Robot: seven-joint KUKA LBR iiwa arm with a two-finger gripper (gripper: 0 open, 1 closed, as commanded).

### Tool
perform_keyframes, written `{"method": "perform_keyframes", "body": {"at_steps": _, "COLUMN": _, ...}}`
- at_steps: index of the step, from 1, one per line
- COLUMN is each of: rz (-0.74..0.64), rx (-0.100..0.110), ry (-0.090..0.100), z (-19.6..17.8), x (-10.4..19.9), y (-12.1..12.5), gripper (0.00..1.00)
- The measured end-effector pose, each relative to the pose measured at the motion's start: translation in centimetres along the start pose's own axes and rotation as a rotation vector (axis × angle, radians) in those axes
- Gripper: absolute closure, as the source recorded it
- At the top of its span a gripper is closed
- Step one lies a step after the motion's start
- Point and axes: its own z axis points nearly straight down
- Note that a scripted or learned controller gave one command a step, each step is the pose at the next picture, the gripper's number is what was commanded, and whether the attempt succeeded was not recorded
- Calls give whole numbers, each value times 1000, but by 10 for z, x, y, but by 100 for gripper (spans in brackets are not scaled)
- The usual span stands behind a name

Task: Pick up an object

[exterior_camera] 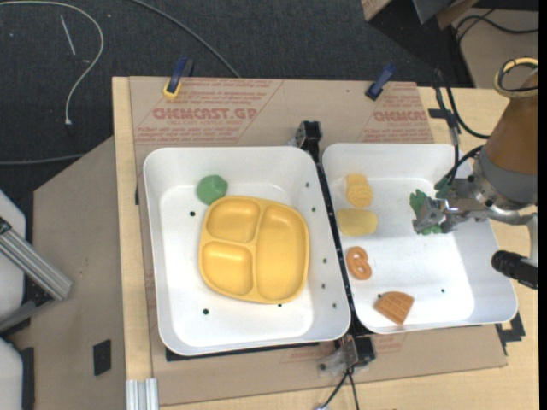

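My gripper (430,214) hangs over the right side of the right bin (479,310), reaching in from the right. A small dark green leafy object (418,202) sits between its fingers, and the gripper is shut on it. Also in the right bin are a yellow corn-like piece (359,190), a pale yellow block (357,222), an orange pretzel (359,263) and a brown waffle-like wedge (395,306).
The left bin (162,254) holds a yellow divided plate (255,248) and a round green object (212,188) at the plate's upper left. A black divider clamp (308,133) sits between the bins. Cables trail at the far right.
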Motion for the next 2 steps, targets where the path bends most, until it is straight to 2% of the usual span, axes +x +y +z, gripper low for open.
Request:
{"method": "perform_keyframes", "body": {"at_steps": 1, "rz": 0, "rx": -2, "ry": -1, "z": -63, "x": -2, "y": 7, "gripper": 100}}
{"method": "perform_keyframes", "body": {"at_steps": 2, "rz": -5, "rx": 7, "ry": 4, "z": -66, "x": 47, "y": 2, "gripper": 100}}
